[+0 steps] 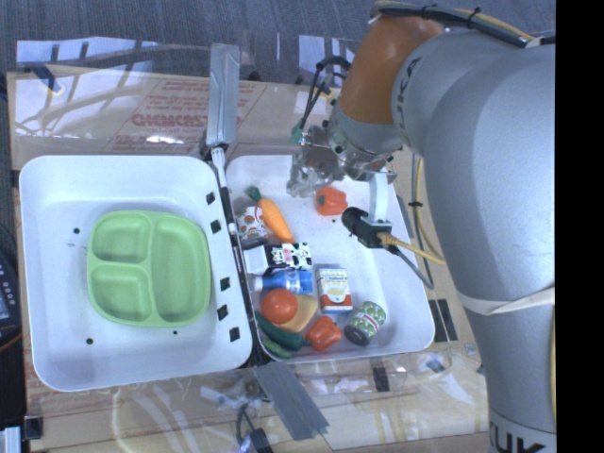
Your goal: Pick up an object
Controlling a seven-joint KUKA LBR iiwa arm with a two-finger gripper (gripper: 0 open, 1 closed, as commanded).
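left bin point(38, 253): occupies the left half of the frame and holds a green divided tray point(149, 267) near its centre. right bin point(415, 319): right of centre. contents, left to right: carrot point(275, 219) near its upper left; black-and-white carton point(288, 255) below it; tomato point(279, 306), red carton point(333, 288), round can point(366, 321) along the lower part; red pepper point(330, 200) near the top. gripper point(304, 179): above the bin's upper edge, just left of the red pepper. finger state: cannot tell.
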